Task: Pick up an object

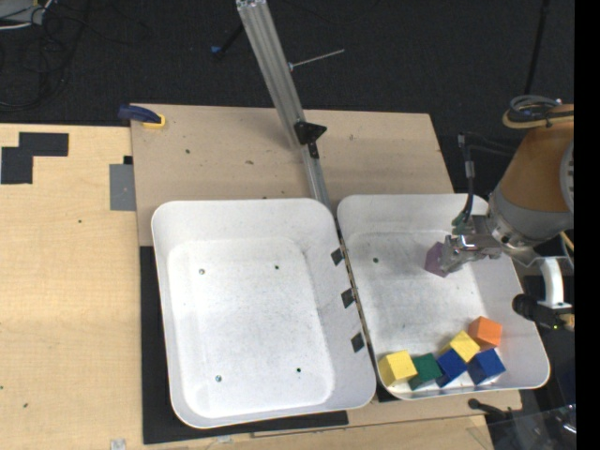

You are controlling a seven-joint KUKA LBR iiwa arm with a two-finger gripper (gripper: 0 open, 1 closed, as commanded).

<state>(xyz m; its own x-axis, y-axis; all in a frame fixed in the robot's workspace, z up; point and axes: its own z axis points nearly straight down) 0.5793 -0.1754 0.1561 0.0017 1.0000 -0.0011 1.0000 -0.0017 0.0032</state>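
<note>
Nearest the lens, low in the right bin point(403, 279): yellow block point(397, 365), green block point(427, 370), blue block point(452, 367), second yellow block point(464, 347), second blue block point(487, 365) and orange block point(486, 330), bunched touching along the front wall. Likely light, stiff and smooth-faced; best taken across two flat opposite sides, the orange one easiest, being at the cluster's edge. Farther up, a purple block point(437, 258) at the tip of the gripper point(454, 249), toward the back of the same bin; touching or just beside, hard to say. Jaw spread impossible to judge from this angle, nor whether anything sits clamped between them. To the left, left bin point(248, 307), white, speckled, shallow. Underneath, pale wooden bench point(66, 279) with dark patches; behind, slanted aluminium rail point(277, 68) and dark floor with cables.
</note>
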